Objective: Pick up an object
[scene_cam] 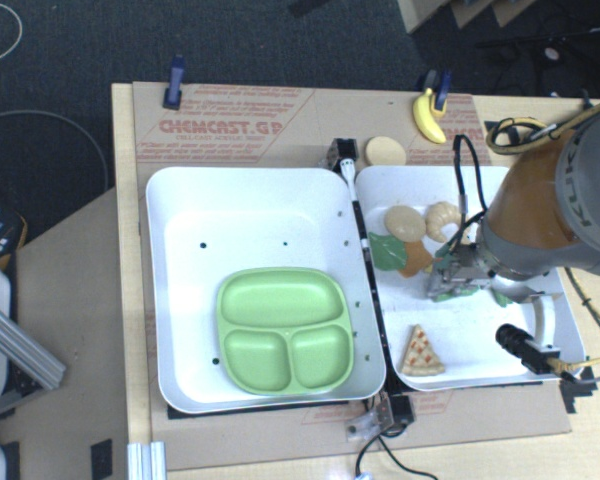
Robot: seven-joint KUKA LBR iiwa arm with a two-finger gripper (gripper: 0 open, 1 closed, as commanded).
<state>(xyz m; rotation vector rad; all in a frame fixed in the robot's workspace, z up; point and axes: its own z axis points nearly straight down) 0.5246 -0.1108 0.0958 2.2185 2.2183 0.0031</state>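
pincer [450,280] low in right bin [480,363], just beside cluster of toy foods — green piece [387,251], orange piece [416,258], two pale rounded pieces [404,222]; open or closed: cannot tell. pieces likely light, rigid plastic, smooth, prone to slip — grip across narrow width. pizza slice [421,352] lies apart, flat, harder.

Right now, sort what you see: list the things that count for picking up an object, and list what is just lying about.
For the job:
gripper
pizza slice toy
green piece
two pale round pieces
right bin

Lying about:
green divided tray
left bin
banana
pale disc
blue clamps
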